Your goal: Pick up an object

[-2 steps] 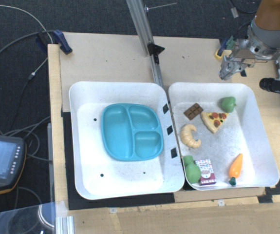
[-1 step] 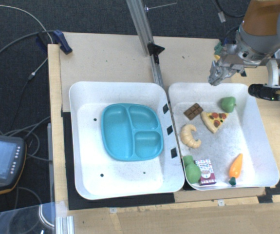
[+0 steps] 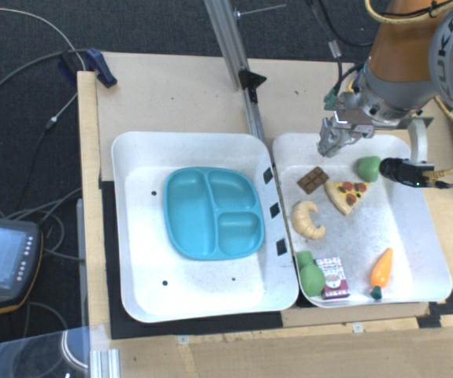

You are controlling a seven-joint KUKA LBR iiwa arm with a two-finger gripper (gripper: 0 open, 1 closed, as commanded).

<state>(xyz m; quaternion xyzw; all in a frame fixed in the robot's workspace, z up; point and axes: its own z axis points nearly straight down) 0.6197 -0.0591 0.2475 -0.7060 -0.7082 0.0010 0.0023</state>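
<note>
Gripper hangs above the far edge of the right shallow white bin, metal fingers pointing down. Whether they are spread or closed, I cannot tell from this slant; nothing shows between them. Grey arm with orange band rises from it toward the upper right.

Nearest below the gripper: a small brown chocolate-bar piece, lying flat, apart from the fingertips. Just beside it, a yellow plastic pizza wedge with red spots. A round green toy fruit sits near the far right wall. Toward mid-bin, a tan plastic croissant. At the near edge: a green pear-like toy touching a small red-and-white carton, and an orange plastic carrot further right.

Judgement: candidates all loose in the right bin, so the arm hovers there; chocolate or pizza looks the likeliest target. No grasp made yet.

Left white bin holds a turquoise divided plastic tray, well apart from the gripper.
</note>
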